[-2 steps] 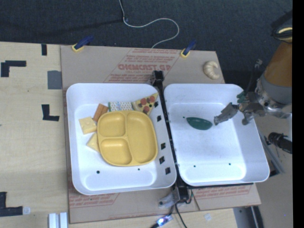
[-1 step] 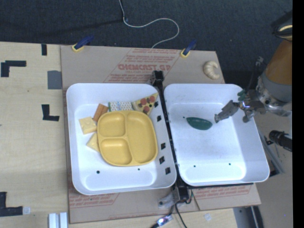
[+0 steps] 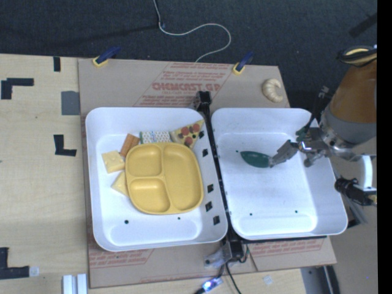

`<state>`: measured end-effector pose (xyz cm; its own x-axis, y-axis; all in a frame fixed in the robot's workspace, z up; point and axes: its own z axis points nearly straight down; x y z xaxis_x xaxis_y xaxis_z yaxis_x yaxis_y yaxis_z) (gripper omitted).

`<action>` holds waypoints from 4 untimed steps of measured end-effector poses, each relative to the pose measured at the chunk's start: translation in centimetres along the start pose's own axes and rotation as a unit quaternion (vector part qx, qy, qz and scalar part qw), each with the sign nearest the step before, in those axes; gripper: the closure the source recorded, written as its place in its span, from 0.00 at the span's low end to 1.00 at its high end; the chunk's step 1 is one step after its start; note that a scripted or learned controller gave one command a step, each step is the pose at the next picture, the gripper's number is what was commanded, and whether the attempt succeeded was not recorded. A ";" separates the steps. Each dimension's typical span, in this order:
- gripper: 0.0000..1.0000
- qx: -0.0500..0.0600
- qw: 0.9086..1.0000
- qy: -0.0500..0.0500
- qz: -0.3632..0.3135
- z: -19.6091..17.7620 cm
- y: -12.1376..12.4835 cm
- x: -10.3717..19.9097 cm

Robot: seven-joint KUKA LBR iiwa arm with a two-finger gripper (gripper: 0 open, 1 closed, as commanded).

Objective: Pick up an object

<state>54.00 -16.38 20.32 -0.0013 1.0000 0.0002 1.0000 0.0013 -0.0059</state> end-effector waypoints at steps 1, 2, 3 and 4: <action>0.00 0.001 1.000 0.001 0.000 6.2 -0.8 0.4; 0.00 0.000 1.000 0.000 0.000 11.6 -0.9 0.6; 1.00 -0.001 1.000 0.001 -0.001 10.3 -0.8 0.6; 1.00 -0.005 1.000 -0.001 0.000 4.4 0.1 0.5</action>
<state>54.06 -15.85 15.90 -0.0019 1.0000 -0.0010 1.0000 0.0019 0.0041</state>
